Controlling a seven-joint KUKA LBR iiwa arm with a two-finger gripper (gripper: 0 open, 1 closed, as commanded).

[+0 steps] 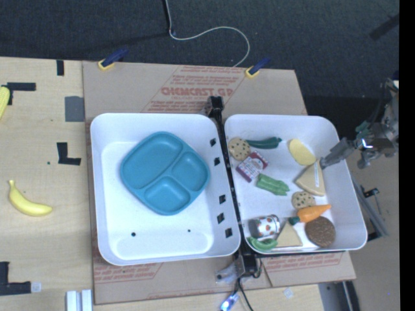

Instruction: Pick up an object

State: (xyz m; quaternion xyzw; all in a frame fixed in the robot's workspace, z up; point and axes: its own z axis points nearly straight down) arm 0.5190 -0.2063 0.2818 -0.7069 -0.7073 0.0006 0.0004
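Observation:
My gripper (342,150) hovers over the right rim of the right bin (350,193), slanting in from the right, just beyond the cheese wedge (312,181) and the yellow lemon-like piece (301,151). Nothing shows in its grasp. The right bin holds several toy foods: a cookie (238,149), a dark green pepper (262,142), a red-and-white packet (251,167), a green pod (272,185), a carrot (314,212), a brown patty (320,232) and a silver can (264,225).
The left bin (107,173) holds a blue divided plate (165,173). A banana (28,201) lies on the bench at the far left. Black clips line the wall between the bins (224,173). A white cable (207,34) loops behind the bins.

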